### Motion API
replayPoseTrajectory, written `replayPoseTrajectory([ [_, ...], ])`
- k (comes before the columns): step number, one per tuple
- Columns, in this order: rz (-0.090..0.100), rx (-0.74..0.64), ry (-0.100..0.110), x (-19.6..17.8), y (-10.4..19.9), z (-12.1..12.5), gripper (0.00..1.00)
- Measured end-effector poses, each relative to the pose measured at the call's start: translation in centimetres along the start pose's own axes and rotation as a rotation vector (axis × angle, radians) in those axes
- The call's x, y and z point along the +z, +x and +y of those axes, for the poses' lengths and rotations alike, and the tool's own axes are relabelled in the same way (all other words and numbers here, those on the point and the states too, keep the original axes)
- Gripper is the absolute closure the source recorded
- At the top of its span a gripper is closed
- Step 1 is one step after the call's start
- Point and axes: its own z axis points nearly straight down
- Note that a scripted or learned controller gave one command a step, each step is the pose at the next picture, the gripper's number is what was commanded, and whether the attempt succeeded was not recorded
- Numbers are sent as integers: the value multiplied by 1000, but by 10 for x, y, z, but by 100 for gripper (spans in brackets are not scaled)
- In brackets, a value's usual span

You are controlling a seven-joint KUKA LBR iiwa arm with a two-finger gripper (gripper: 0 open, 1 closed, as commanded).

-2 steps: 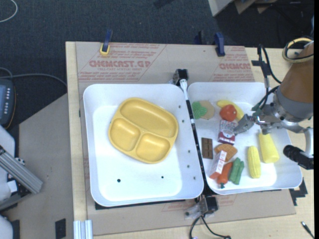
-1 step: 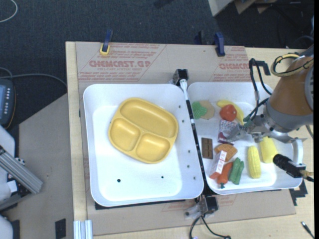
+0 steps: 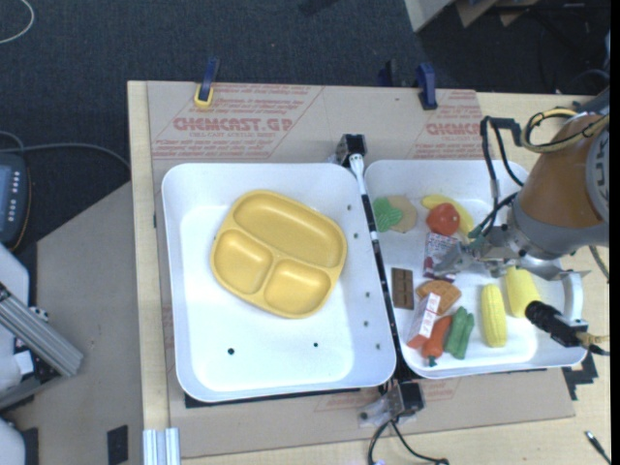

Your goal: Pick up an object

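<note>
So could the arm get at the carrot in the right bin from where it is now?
Probably yes. The carrot lies at the near end of the right bin, uncovered from above, with the end effector close by. A green vegetable and a snack packet touch it, so a clean grip could be awkward.

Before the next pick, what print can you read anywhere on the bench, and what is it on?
"CHEMCAST GP": red print on the brown paper-faced sheet under the bins, behind the left white bin.
The same red print behind the right white bin: partly hidden, unreadable.
Small snack packet: print too small.
</note>
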Motion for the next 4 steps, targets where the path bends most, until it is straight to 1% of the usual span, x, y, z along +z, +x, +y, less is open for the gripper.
replayPoseTrajectory([
  [1, -1, 0, -11, -13, 0, 3, 100],
  [2, -6, -1, -5, -60, 5, 11, 100],
  [3, -5, -1, -5, -104, 9, 13, 100],
  [4, -6, 0, -5, -139, 9, 14, 100],
])
